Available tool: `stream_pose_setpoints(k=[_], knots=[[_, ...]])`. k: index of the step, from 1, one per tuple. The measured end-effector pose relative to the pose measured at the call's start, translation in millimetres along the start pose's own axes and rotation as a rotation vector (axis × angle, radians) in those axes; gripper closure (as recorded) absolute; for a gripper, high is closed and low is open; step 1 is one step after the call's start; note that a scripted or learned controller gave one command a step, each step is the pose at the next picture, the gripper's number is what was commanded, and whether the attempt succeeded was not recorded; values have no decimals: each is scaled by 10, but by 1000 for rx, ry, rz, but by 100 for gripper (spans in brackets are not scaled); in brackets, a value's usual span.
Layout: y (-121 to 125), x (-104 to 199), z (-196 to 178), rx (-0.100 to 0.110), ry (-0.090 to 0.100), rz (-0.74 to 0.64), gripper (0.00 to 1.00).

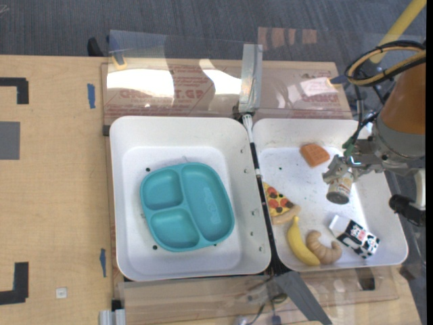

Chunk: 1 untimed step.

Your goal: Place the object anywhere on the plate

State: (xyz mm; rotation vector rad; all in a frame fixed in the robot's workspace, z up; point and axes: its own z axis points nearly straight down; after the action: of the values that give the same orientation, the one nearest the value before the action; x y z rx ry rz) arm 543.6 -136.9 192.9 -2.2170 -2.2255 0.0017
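A teal plate (206, 202) with three compartments lies in the left bin (128, 181), with nothing on it. The right bin (304, 181) holds the loose objects: an orange block (314, 154) at the back, a pizza slice (277, 202) by the left wall, a yellow banana (300, 242) and a brown croissant (326, 247) at the front, and a black-and-white cow-patterned toy (356, 237) at the front right. My gripper (338, 188) hangs over the middle right of this bin, just right of and in front of the orange block. It is not over any object.
A metal divider (250, 80) and clear plastic sheets stand behind the bins. The arm's orange band and black cables (379, 59) fill the right side. Bare wooden bench lies to the left.
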Motion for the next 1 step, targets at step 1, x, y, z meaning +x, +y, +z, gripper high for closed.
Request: stream_pose_setpoints(k=[1], knots=[[443,1005,-361,-6,5,-9,100]])
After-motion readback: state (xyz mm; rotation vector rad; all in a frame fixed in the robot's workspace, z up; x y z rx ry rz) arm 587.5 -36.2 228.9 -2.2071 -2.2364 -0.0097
